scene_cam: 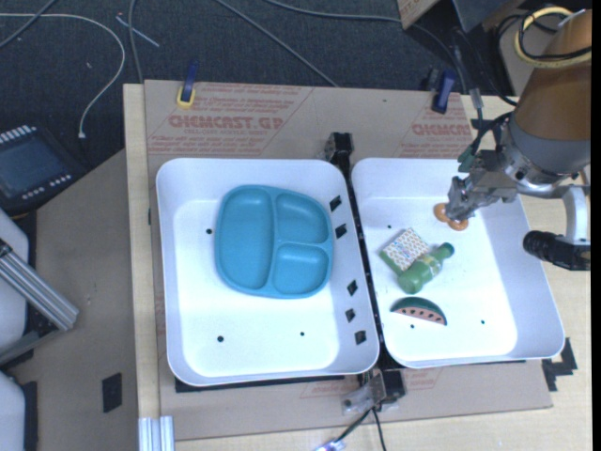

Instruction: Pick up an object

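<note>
White right-hand bin [526, 318] holds the gripper [460, 207] low over a small orange piece [454, 216] near its back wall, touching it or just above, fingers narrow, while the green bottle [424, 263] lies nearby to the left, long axis slanted

Fixed overhead cam, slanted down on both bins [178, 252].

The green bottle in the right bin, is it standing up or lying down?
Lying down. The green bottle rests on its side on the right bin's floor, cap pointing up-right.
</note>
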Robot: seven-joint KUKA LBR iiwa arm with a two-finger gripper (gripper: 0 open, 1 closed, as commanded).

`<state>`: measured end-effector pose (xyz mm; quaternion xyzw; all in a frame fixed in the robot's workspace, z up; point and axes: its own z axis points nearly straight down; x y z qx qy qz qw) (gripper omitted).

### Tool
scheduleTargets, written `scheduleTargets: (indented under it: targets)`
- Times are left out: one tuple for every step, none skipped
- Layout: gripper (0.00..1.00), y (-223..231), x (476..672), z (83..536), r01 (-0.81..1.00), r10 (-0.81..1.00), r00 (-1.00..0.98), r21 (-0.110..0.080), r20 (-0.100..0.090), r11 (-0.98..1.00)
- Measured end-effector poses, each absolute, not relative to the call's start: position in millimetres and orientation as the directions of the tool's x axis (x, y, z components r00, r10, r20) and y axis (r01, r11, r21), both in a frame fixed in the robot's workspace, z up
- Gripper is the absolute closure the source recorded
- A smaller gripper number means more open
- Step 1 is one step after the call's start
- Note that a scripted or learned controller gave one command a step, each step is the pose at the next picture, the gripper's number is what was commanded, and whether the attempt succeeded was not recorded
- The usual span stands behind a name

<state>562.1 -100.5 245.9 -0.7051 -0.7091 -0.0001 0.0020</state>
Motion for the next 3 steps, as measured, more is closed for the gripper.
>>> scheduleTargets:
  targets:
    - [1.00, -51, 574.2, 251, 1.000, 1.000, -0.005, 0.002, 0.001, 0.005]
    - [1.00, -4, 585.7, 233, 1.000, 1.000, -0.005, -0.003, 0.002, 0.005]
    - [1.00, 49, 608.9, 236, 1.000, 1.000, -0.005, 0.003, 0.002, 0.005]
